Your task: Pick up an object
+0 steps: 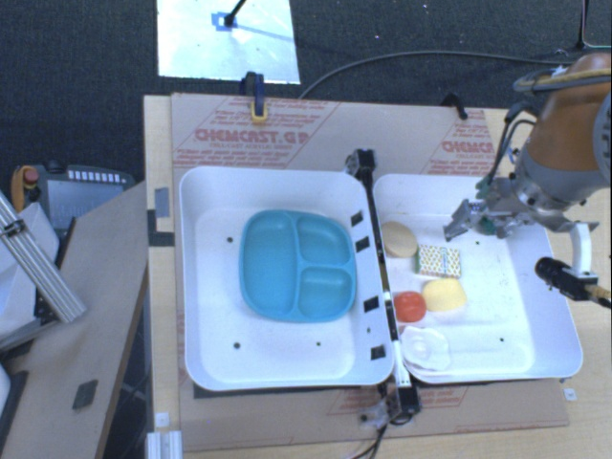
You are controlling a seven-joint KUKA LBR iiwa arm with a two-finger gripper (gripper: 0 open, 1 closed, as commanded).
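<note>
The right bin holds a tan round piece, a checkered yellow-and-white block, a yellow lump, a small red ball and a clear white cup-like piece. My gripper hangs over the upper part of that bin, up and to the right of the checkered block, with nothing seen between its fingers. The orange-banded wrist rises behind it at the right edge.
The left bin carries a blue divided plate. A black divider with clips runs between the bins. A black part sticks out over the right bin's right side. Cardboard lies under both bins.
</note>
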